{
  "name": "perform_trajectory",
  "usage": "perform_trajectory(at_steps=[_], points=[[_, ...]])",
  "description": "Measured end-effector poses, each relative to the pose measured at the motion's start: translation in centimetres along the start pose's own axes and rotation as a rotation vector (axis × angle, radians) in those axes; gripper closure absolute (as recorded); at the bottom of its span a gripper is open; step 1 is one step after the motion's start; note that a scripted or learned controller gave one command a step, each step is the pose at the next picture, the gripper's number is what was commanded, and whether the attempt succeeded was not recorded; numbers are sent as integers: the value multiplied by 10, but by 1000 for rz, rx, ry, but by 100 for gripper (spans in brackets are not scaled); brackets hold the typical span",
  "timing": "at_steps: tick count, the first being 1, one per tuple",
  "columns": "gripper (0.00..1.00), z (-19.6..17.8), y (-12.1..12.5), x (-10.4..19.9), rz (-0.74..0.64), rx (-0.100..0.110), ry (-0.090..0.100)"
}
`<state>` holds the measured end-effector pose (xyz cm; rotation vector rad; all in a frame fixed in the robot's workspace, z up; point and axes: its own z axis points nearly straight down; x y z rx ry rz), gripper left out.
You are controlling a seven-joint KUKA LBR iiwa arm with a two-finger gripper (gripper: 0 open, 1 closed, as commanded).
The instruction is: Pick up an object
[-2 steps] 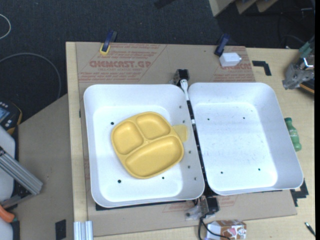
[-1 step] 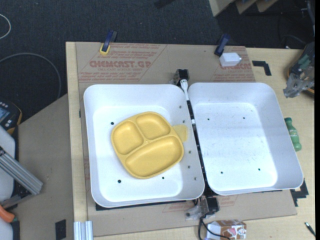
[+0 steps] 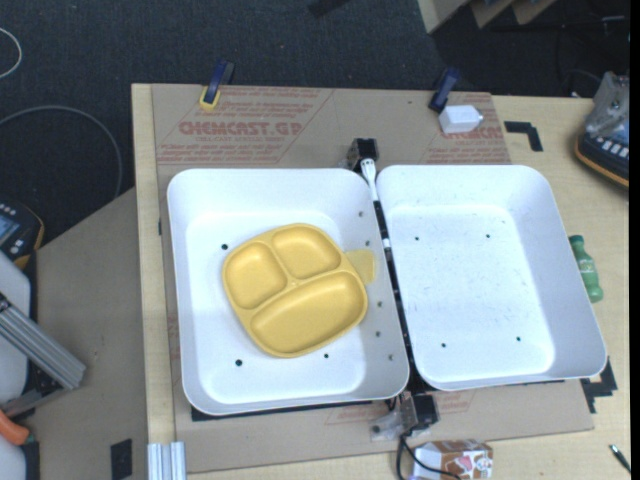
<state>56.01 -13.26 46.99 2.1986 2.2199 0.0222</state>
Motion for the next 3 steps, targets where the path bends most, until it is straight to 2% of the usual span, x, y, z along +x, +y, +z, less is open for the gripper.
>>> perform_trajectory(at_steps=[1,2,3], points=[[100,61,-31,99,-2,29,6],[100,134,-79,189,-1,34,5],[100,74,-80,200,7,15,4]])
